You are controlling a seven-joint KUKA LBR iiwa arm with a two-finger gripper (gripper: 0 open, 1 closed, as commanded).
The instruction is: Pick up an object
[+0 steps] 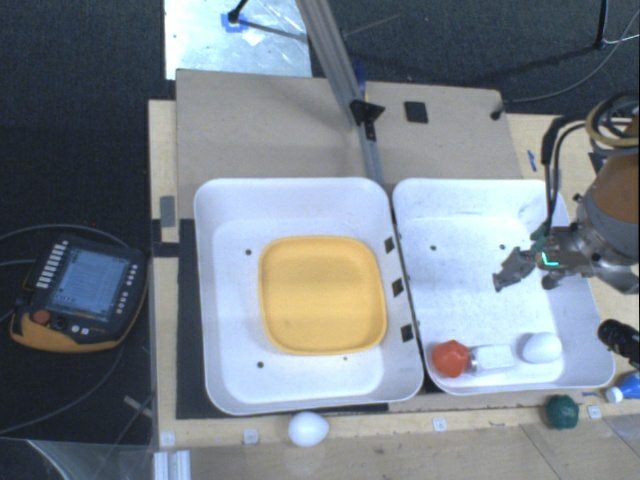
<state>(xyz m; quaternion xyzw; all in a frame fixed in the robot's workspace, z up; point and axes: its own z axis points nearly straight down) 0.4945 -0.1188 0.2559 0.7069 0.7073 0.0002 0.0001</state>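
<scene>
Though above bin (470, 278) — hand (532, 273) bare

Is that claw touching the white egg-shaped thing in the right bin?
Apart. The camera view shows bare bin floor between the claw and the white egg-shaped thing.

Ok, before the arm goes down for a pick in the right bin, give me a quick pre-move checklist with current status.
1. Targets present in the right bin: ok; an orange ball, a clear white piece and a white egg-shaped object lie along its near edge.
2. Gripper over the right bin: ok.
3. Gripper above a target: not ok; it hangs over bare floor, up-view of the objects.
4. Gripper free of load: ok, nothing seen between its fingers.
5. Target spacing: not ok; ball and clear piece touch.
6. Left bin's yellow plate clear of the path: ok.
</scene>
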